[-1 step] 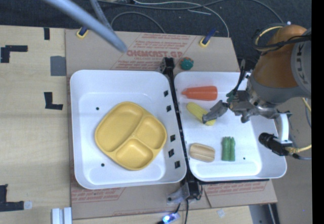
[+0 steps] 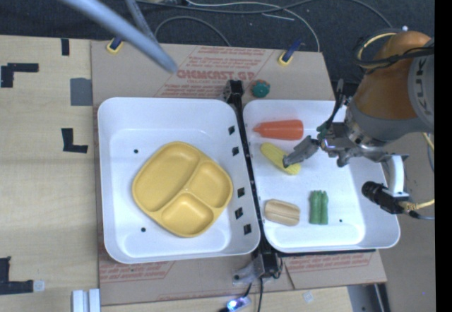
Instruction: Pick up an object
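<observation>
A yellow corn cob (image 2: 280, 159) lies in the right bin (image 2: 353, 233), long axis running ten to four o'clock. The gripper (image 2: 291, 160) touches its four o'clock end; whether it is spread or pinching, I cannot tell.

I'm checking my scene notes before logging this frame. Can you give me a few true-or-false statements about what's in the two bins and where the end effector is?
1. The yellow divided plate lies in the left bin. True.
2. The carrot lies in the left bin. False: it lies in the right bin, near its far edge.
3. The end effector is over the right bin, beside the corn. True.
4. The bread roll rests on the plate. False: it lies on the right bin's floor, beside the green vegetable.
5. The end effector holds the carrot. False: the carrot lies apart from it.
</observation>
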